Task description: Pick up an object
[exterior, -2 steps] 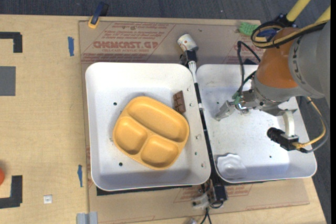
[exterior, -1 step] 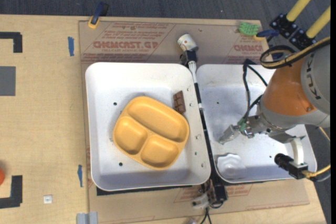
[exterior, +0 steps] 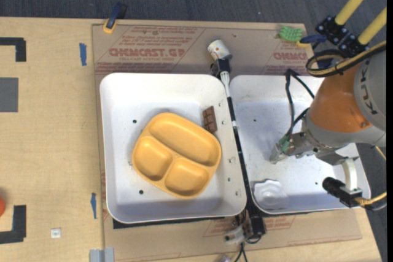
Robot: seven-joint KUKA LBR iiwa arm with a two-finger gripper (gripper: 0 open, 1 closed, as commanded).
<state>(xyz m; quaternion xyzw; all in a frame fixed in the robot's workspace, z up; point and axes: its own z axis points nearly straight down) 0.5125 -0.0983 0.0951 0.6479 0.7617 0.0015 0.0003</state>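
Bench (exterior: pixel 49 132) — two white bins (exterior: pixel 116 150)

Brown printed board (exterior: pixel 153 49) lay under both bins, extending up-left of the gripper (exterior: pixel 279 150). Yellow-blue clamp (exterior: pixel 114 16) sat far up-left of it on the board's corner, green clamp (exterior: pixel 288 34) straight above it. White knob (exterior: pixel 216 48) was up-left, at the top of the seam between the bins. Blue tape strip (exterior: pixel 83 53), black tape marks (exterior: pixel 15 49) and grey patch (exterior: pixel 7 95) lay far left. Red thing (exterior: pixel 1 205) at far lower left, cut off, unclear.
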